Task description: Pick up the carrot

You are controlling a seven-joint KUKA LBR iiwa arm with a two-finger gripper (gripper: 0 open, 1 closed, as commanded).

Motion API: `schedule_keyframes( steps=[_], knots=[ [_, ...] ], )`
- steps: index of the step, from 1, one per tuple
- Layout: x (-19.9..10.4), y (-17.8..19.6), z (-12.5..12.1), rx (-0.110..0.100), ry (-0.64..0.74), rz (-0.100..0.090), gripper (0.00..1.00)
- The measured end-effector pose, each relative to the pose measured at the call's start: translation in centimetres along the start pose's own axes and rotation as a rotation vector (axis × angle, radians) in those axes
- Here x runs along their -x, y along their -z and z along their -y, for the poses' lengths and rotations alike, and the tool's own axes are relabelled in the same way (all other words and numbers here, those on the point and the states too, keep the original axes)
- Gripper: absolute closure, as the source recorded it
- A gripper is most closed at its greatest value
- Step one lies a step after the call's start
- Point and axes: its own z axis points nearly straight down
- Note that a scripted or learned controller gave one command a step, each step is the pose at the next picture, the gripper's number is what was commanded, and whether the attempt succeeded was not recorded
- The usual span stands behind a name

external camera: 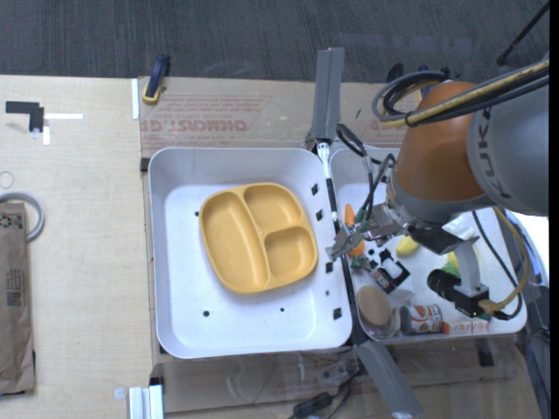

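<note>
Carrot sits against right bin's left wall, long axis roughly up-down in view. Claw just below it, crowded by clutter; can't tell its state.

Robotics lab or test cell. Evidence: industrial arm with exposed cables over two white bins on a plywood surface; cardboard sheet beneath; tape markers; dark carpet beyond.
</note>
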Motion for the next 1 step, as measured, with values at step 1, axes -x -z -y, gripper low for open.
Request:
schedule_keyframes(
  steps=[1],
  knots=[
    [1.45,0.00,-4.84,0.001,0.037,0.001,0.00]
  ],
)
